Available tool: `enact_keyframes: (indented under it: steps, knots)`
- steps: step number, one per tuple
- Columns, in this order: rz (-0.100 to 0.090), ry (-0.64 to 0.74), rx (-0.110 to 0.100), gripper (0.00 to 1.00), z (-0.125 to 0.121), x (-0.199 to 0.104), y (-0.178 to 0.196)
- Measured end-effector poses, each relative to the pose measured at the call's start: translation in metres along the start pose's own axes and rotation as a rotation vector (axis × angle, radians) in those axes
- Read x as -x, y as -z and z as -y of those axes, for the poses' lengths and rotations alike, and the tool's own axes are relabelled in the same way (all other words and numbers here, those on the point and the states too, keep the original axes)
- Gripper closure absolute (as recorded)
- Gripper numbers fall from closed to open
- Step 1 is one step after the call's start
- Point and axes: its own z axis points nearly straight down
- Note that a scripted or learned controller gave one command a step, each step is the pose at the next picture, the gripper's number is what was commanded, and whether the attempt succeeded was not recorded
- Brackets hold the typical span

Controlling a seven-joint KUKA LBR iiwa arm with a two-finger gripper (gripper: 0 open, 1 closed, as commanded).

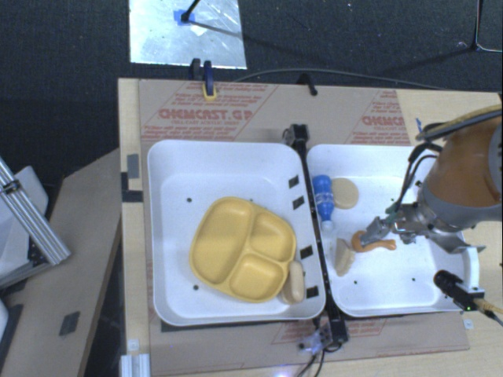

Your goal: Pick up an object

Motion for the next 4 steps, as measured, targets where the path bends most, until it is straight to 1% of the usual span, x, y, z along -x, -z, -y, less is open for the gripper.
enact_keyframes:
  steps: [1,2,3,4]
  knots:
    - [0.0,0.0,0.0,0.0,0.002,0.008,-0.046]
    - [0.001,0.001,0.005,1.0,0.001,0.008,-0.034]
    - [0.003,0.002,0.009,1.0,-0.003,0.013,0.011]
    - [0.004,0.002,0.011,1.0,-0.01,0.021,0.068]
